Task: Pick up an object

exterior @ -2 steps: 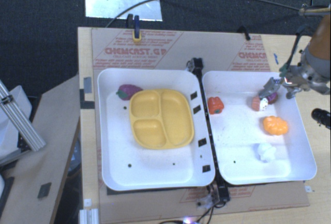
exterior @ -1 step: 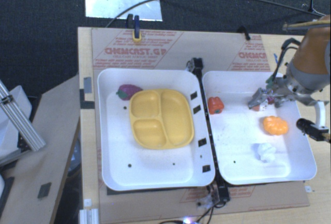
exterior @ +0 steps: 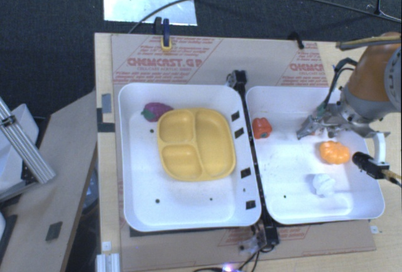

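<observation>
Resting just beside the jaws (exterior: 314, 129): orange object (exterior: 334, 152).

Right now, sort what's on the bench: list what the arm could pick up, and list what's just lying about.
Could be picked up:
- orange toy, right bin, nearest the gripper
- red toy, right bin, by the divider
- white toy, right bin
- purple toy, left bin

Just lying about:
- yellow divided plate, left bin
- blue and yellow clamp on the bench's back edge

yellow divided plate (exterior: 195, 144), purple toy (exterior: 156, 111), red pepper (exterior: 262, 128), orange fruit (exterior: 334, 152), white bins (exterior: 188, 214).
</observation>
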Action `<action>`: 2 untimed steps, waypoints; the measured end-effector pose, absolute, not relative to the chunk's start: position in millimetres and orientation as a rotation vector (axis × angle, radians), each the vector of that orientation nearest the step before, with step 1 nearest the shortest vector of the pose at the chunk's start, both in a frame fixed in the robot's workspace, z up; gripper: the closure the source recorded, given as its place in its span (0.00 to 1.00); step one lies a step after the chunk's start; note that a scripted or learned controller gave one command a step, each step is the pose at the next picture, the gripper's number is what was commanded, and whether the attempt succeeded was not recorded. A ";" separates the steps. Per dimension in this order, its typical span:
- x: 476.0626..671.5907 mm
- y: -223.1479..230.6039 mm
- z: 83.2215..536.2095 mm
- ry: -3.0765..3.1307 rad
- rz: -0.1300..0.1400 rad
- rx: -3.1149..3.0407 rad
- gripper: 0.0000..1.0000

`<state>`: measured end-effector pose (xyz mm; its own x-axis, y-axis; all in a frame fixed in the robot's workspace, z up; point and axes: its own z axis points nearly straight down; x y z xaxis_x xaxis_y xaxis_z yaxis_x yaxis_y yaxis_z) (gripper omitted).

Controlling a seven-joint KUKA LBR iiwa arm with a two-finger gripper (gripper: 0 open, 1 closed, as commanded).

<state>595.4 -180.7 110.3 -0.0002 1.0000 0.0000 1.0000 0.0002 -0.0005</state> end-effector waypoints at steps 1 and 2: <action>596.8 -180.9 123.5 -2.225 -0.004 -2.225 1.00; 602.7 -188.1 185.5 -2.231 -0.006 -2.223 1.00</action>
<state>602.7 -188.1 185.5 -0.0038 1.0000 -0.0031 1.0000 0.0038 0.0083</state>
